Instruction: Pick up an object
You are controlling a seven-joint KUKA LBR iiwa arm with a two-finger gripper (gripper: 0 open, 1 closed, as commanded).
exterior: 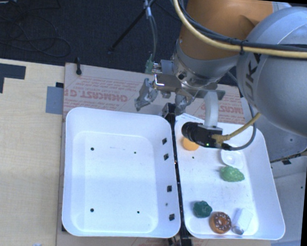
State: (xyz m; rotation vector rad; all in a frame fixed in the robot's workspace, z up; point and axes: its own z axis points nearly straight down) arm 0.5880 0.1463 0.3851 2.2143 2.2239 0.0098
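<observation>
The right bin (262,173) holds several small objects. An orange ball (189,145) lies near its back left corner, partly hidden under a black part of the arm's wrist (200,134). A light green lump (230,174) sits mid-bin. A dark green piece (202,209), a brown sprinkled doughnut (220,222) and a white piece (243,220) lie along the front. My gripper (162,101) hangs over the back rim where the two bins meet, above and to the left of the ball. It is open, with only cardboard showing between its fingers.
The left bin (76,139) sits beside the right one, and a black clip strip (171,173) joins them. Both rest on a cardboard sheet (102,90) on the wooden bench. The bulky grey and orange arm (242,42) looms over the back right.
</observation>
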